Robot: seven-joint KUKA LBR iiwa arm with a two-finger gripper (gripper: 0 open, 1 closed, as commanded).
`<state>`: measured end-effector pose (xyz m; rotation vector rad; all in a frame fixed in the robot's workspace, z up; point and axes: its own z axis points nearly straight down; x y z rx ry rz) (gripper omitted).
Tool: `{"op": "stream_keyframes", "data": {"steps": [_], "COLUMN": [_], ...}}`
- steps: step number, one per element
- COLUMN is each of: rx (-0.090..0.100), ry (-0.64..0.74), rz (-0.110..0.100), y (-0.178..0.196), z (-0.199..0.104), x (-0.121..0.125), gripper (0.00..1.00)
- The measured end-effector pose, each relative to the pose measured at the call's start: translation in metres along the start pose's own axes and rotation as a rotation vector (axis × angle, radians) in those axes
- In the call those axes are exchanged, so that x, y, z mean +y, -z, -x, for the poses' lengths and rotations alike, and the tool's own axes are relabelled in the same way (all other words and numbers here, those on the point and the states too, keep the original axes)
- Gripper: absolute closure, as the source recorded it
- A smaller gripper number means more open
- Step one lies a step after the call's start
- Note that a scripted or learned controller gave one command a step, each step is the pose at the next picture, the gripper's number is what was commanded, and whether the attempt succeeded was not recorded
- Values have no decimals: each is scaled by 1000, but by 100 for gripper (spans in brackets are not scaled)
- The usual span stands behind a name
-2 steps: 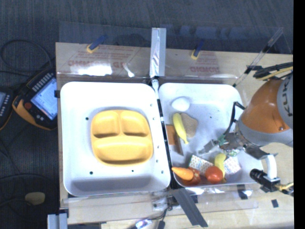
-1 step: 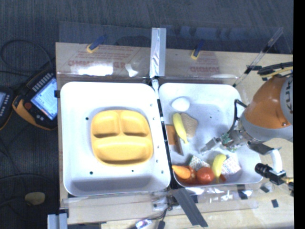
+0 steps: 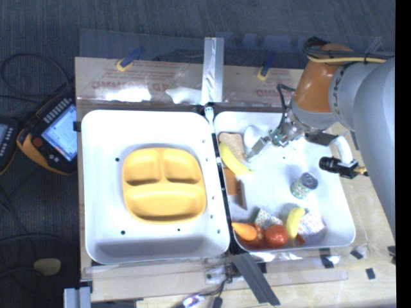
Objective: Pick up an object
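My gripper (image 3: pixel 255 146) reaches down and to the left into the back left part of the right bin (image 3: pixel 334 194). Its tip is just right of a yellow banana (image 3: pixel 232 161), which lies over a slice of bread (image 3: pixel 232 140). A small white object (image 3: pixel 251 133) lies close behind the tip. Nothing can be seen held in the gripper. Farther forward in the same bin stand a small can (image 3: pixel 304 185), a short yellow fruit (image 3: pixel 294 221), a red tomato (image 3: pixel 276 236) and an orange piece (image 3: pixel 244 230).
The left bin (image 3: pixel 103 140) holds a yellow divided tray (image 3: pixel 164 183). A brown flat piece (image 3: pixel 236 190) leans at the right bin's left wall. Pale wrapped items (image 3: pixel 312 223) lie at its front. The arm's orange band (image 3: pixel 314 88) and grey body hang over the back right corner.
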<state>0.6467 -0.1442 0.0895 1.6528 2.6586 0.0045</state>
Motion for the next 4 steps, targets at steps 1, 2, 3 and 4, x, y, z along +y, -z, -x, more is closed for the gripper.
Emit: {"op": "stream_keyframes", "data": {"steps": [1, 2, 3, 4], "rx": [5, 3, 2, 6], "ry": [-189, -216, -217, -272], "rz": [-11, -2, 3, -12], "y": [39, 1, 10, 94], "z": [-30, -77, -76, -101], "x": [40, -59, -56, -35], "gripper": [0, 0, 100, 100]}}
